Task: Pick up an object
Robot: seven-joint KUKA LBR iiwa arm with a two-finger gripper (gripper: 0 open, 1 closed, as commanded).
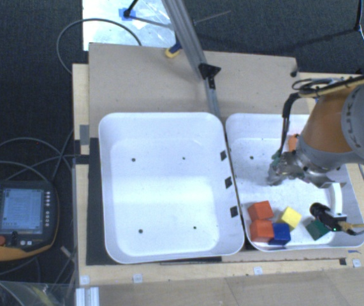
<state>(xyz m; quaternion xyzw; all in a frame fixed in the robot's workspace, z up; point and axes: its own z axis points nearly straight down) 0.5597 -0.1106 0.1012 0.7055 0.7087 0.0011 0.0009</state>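
The arm reaches in from the right over the right bin [245,129], and my gripper [278,172] hangs low above the bin's middle floor. Along the bin's front edge lie two orange blocks [261,210] [262,229], a yellow block [291,217], a blue block [282,233] and a green block [317,229]. A small orange object [292,143] peeks out beside the wrist, partly hidden by the arm. The blocks all sit in front of the gripper, apart from it.
The left bin [115,139] lies beside the right one, with a raised divider between them. A grey pole [188,37] slants across the back of the bench. A teach pendant [17,218] rests on the floor at the left.
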